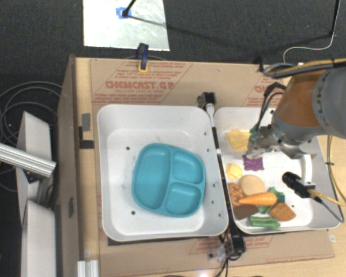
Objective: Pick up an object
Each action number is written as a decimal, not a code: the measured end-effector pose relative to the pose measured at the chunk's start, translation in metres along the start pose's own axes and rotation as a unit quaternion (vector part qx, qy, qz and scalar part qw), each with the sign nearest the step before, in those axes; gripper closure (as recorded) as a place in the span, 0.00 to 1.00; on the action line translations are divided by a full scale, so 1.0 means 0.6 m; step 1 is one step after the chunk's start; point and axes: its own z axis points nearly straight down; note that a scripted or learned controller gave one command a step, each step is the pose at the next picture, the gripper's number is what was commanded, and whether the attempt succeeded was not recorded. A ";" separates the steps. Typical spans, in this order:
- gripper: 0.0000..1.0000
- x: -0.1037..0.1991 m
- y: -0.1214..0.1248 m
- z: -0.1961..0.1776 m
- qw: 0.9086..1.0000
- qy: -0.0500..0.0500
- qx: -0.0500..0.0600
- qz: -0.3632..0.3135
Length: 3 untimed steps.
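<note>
Meanwhile, the gripper (258, 150) hung low over the right bin (317, 223), just above a flat purple piece (254, 164) — whether it was spread or clenched could not be told from the slanted overhead view. Toy food crowded the bin's near end: a glossy orange carrot (257, 199), a smooth tan egg shape (252, 184), a yellow wedge (238, 139) farther back. The pieces looked like hard, slick plastic, so a pinch could well slip off, or nudge a neighbour aside. A moulded blue sectioned tray (168, 179) lay in the left bin (112, 126).
</note>
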 end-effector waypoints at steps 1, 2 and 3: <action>0.00 0.000 0.000 0.001 1.000 0.000 0.000 0.000; 0.00 -0.001 -0.023 0.040 1.000 0.000 0.000 0.001; 0.00 0.002 0.101 0.039 1.000 -0.001 -0.003 -0.002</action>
